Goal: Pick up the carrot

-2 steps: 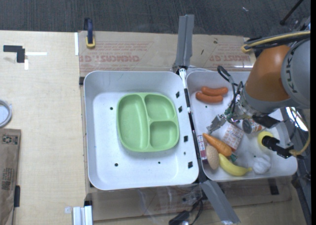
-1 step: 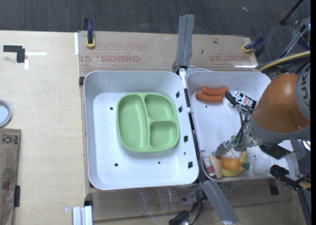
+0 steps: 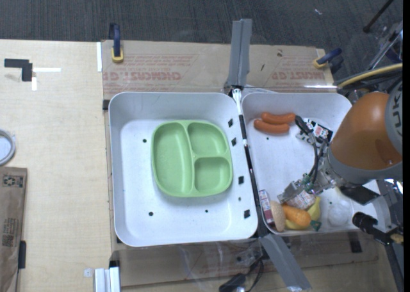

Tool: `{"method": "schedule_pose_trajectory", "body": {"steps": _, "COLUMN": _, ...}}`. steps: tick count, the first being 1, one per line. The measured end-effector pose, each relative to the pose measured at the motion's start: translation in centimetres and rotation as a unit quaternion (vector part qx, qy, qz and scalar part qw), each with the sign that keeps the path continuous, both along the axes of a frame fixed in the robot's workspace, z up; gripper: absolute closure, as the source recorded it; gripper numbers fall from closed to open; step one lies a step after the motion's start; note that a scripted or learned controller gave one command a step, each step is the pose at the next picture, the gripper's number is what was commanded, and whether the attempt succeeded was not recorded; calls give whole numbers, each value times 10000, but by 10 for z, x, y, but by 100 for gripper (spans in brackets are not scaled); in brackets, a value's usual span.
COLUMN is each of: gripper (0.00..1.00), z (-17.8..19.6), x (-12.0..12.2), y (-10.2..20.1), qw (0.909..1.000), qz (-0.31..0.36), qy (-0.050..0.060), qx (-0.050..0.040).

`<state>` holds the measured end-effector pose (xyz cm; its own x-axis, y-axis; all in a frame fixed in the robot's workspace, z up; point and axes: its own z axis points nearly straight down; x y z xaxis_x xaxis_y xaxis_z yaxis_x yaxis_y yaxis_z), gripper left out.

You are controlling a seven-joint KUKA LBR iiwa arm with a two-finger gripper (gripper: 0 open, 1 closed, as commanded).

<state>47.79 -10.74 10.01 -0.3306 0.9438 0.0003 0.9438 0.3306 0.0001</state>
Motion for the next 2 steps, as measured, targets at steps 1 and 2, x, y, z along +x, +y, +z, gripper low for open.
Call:
{"method": "schedule_pose_trajectory", "body": {"steps": 1, "gripper": 100, "z": 91, "x": 0, "y": 52, "qw": 9873, "qz": -1589, "qy": 8, "qx": -8}}
{"method": "schedule_pose_trajectory", "body": {"steps": 2, "gripper": 100, "z": 221, "x": 5, "y": -37, "qw": 9833, "qz": -1818, "qy": 8, "qx": -14}}
